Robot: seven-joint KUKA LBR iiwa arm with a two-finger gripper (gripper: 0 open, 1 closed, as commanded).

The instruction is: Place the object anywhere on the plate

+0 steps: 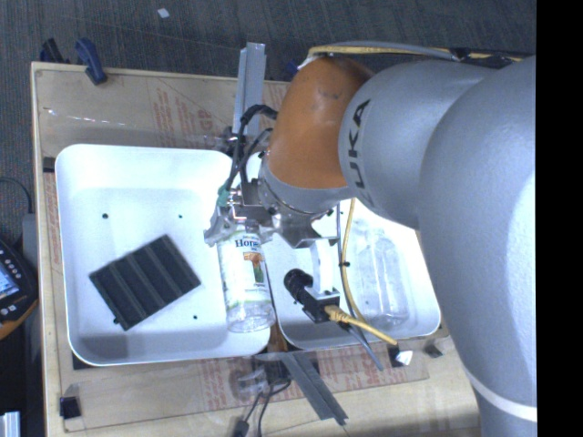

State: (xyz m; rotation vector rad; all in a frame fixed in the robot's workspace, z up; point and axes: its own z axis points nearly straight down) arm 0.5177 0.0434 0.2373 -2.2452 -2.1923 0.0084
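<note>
Grey arm (455,198) fills the right side, closest to the lens, its orange band (314,126) sitting above the wrist. Arm reaches in over the gap between the two bins.

Clear plastic bottle (246,280) with a white and orange label lies lengthwise along the right edge of the left bin (137,176), straddling the divide toward the right bin (419,321). Cap end points up toward the wrist, base toward the near rim. Bottle is not on the plate.

Gripper (239,218) sits right at the bottle's cap end, touching or nearly so. Wrist hardware hides the fingertips; whether the gripper is clamped on the bottle or released cannot be told.

Dark ribbed plate (146,280), rectangular, lies tilted in the left bin's lower left part, well apart from the bottle.

Second clear bottle (378,276) lies in the right bin, partly under the arm. Black cable fitting (305,294) with yellow lead (360,326) hangs over that bin's near left corner.
</note>
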